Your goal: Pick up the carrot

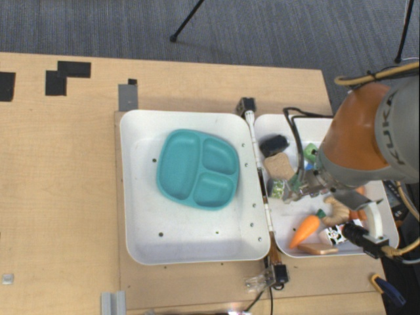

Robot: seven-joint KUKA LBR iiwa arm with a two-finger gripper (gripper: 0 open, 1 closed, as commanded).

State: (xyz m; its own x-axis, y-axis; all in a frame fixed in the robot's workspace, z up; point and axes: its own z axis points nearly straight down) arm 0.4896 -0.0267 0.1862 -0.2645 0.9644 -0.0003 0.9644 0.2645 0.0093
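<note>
Grey carpet lies behind a pale wooden bench (59, 195) on which two shallow white bins are set side by side. A teal divided plate (198, 168) is seen lying in the left bin (141, 241), well apart from the task's object. The carrot (304, 230) is found in the right bin (282, 231), near its front edge, with its orange body slanted and its green top pointing up toward the arm. Close around it other small items are crowded: a pinkish sausage-shaped piece (319, 249) just in front of it, a black-and-white patterned piece (335, 235) just to its right, and, farther back in the bin, a tan block (278, 166) and a black object (273, 142). The grey and orange arm (367, 136) is extended over the right bin from the right, and its wrist hardware is seen above and beside the carrot's green end. Whether the gripper is released or clenched cannot be told, since the wrist blocks the sight line. Nothing is seen grasped. A failed or mistaken grasp is judged the chief risk: with neighbours so near, a descent slightly off line could catch an adjacent piece, or the tapered carrot could be nudged aside or squeezed out.
</note>
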